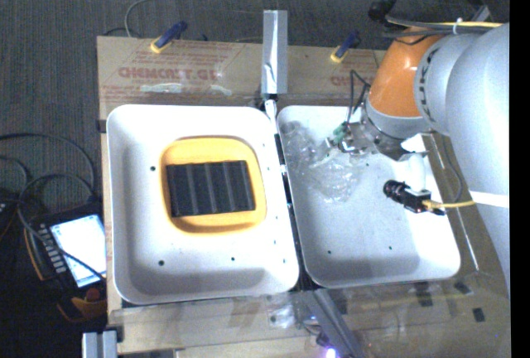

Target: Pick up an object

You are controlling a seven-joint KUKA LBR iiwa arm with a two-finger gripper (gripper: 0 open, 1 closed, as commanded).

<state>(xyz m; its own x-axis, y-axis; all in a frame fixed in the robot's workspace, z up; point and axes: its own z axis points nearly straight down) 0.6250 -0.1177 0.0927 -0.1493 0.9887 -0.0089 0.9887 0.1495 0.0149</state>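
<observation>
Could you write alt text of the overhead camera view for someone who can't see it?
A grey robot arm reaches from the right over the right white bin, above crumpled clear plastic. The left bin holds a yellow tray with a black ridged insert.

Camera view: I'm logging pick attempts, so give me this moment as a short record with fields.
left bin: yellow tray with a dark ribbed insert
right bin: crumpled clear plastic in its upper left part
arm: reaching in from the right, over the right bin's upper edge
gripper: beside the plastic; nothing seen between its fingers
bench back edge: two blue clamps
</observation>
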